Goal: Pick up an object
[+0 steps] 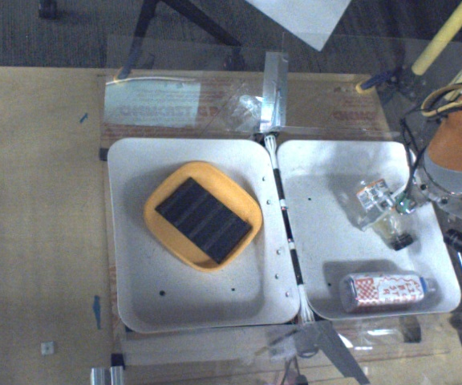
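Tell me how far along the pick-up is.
Done: the claw has reached into the right bin. In hand: nothing visibly gripped. Left: grasping and lifting something; the bottle lies on that bin's floor and the yellow dish sits in the left bin.

Orange-rimmed dark pad [204, 225] lay in the left bin [135, 295], red-patterned can [383, 290] in the right bin [319, 175] — gripper [387, 215] above the can.

The yellow dish with a dark slatted block [203, 224] lies in the left white bin [135, 295]. The red-and-white patterned bottle [383, 290] lies near the right white bin's [319, 175] front wall, the gripper [383, 207] behind it.
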Robot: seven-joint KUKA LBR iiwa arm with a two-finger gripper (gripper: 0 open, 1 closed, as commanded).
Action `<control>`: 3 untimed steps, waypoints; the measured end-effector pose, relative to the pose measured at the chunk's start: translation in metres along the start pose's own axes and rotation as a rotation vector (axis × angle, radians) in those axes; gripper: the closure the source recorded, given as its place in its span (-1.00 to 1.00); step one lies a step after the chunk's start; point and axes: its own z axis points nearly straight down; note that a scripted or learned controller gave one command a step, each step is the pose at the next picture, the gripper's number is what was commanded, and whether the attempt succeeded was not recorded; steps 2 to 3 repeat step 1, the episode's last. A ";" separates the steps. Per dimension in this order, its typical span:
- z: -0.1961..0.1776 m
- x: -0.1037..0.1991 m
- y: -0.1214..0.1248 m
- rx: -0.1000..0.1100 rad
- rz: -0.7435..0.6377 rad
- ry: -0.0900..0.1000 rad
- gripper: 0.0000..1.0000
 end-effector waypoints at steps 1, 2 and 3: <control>-0.026 0.008 -0.031 0.005 0.060 0.005 -1.00; -0.026 0.008 -0.031 0.005 0.060 0.005 -1.00; -0.026 0.008 -0.031 0.005 0.060 0.005 -1.00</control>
